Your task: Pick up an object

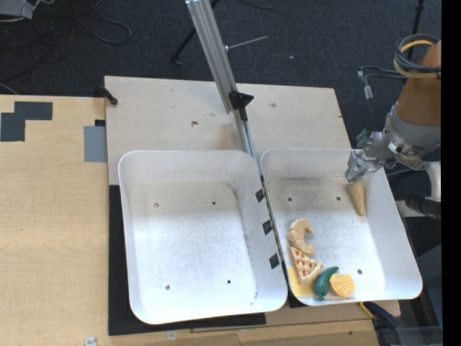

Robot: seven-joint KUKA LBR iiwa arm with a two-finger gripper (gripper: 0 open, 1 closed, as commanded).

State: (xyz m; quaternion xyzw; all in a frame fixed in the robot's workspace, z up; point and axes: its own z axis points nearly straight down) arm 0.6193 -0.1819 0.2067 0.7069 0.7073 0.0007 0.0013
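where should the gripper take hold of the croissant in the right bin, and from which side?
Grip the croissant across its thick middle, coming straight down from above. It lies flat and curved on the right bin's floor, with open floor to its right. The waffle sits close below it and the bin wall is on its left, so a low sideways approach looks cramped.

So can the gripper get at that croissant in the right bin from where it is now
Probably yes. The gripper sits at the right bin's far edge by the cone, and the croissant lies uncovered on the bin floor, with bare floor between them.
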